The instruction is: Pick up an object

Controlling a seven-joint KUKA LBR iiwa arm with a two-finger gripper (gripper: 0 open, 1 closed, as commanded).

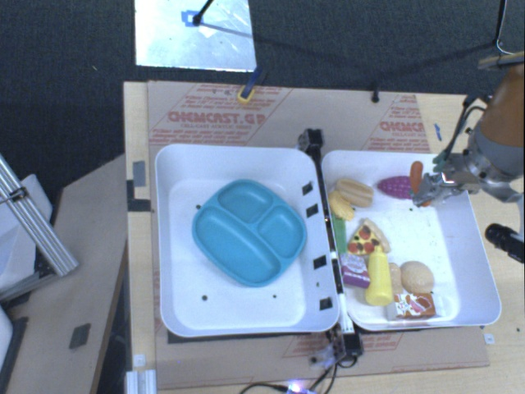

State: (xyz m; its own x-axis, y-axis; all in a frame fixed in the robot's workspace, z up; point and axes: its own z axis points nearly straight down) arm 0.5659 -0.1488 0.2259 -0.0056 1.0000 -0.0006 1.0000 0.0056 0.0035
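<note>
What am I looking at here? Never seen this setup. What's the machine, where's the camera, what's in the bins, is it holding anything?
One camera, fixed above a bench, looks down at a slant. The machine is a grey robot arm with an orange band, reaching in from the right. Its tool is a two-finger grasper, sitting over the far part of the right bin.

Two shallow white bins sit side by side. The left bin holds a blue divided tray. The right bin holds toy food: a purple piece, an orange-red sausage shape right beside the tool, a hot dog bun, a pizza slice, a yellow bottle, a round bun and some smaller pieces.

Whether the tool holds anything is too small to tell.
</note>
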